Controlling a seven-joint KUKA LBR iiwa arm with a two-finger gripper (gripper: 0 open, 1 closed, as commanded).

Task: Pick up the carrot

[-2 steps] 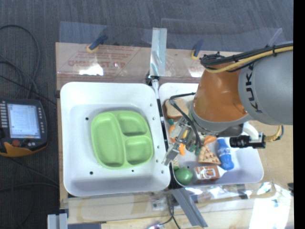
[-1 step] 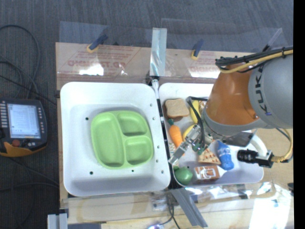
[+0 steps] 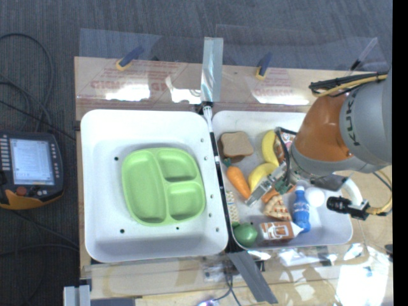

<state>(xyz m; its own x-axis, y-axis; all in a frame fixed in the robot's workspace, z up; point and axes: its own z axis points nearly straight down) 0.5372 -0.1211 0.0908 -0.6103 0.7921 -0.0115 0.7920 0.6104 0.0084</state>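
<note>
Two white bins sit side by side, and the carrot [image 3: 239, 182] lies in the right bin [image 3: 331, 231], close to the divider, at about nine o'clock among the toy foods. Nothing of the pick looks done yet: the carrot rests flat on the bin floor, with a slice of brown bread [image 3: 236, 145] at its twelve o'clock and two bananas [image 3: 264, 164] toward three o'clock. The gripper [image 3: 264, 191] hangs just beside the carrot at its four o'clock, fingers pointing toward it and seemingly narrow with nothing between them. Closing on the carrot and lifting remain. A pizza slice [image 3: 275, 205] and a blue bottle [image 3: 300, 210] crowd the gripper's far side. The green divided plate [image 3: 163, 185] lies in the left bin [image 3: 102, 139].
</note>
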